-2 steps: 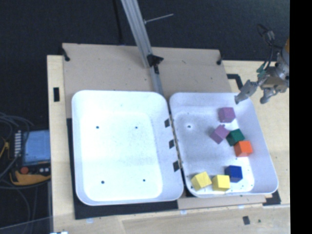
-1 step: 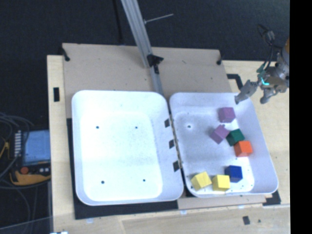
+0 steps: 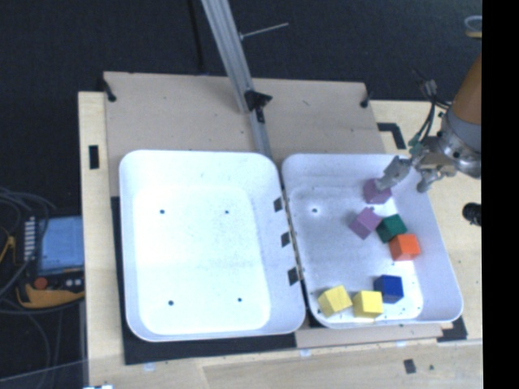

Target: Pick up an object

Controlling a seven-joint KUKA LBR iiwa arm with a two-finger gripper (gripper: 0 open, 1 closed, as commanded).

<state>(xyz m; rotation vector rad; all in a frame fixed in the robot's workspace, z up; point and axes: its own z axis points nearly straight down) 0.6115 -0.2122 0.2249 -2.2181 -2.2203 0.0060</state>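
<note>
We look down on two shallow white bins side by side on a bench; the left bin [image 3: 203, 241] holds nothing we can make out, and the right bin [image 3: 324, 241] holds small coloured blocks. The arm [image 3: 462, 128] comes in from three o'clock, and its gripper [image 3: 405, 170] sits over the bin's two o'clock corner, but we cannot tell how it is set. A purple block [image 3: 375, 190] lies just beside its tip, touching or nearly so. Toward the bin's centre lies a second purple block [image 3: 365, 221], with a green block [image 3: 392, 227] and an orange block [image 3: 405, 246] close at four o'clock of it. Along the six o'clock edge sit a blue block [image 3: 389, 287] and two yellow blocks [image 3: 350, 301]. We judge these blocks light, stiff and not fragile, best taken across two flat opposite faces; the nearest purple one stands apart, giving room.
</note>
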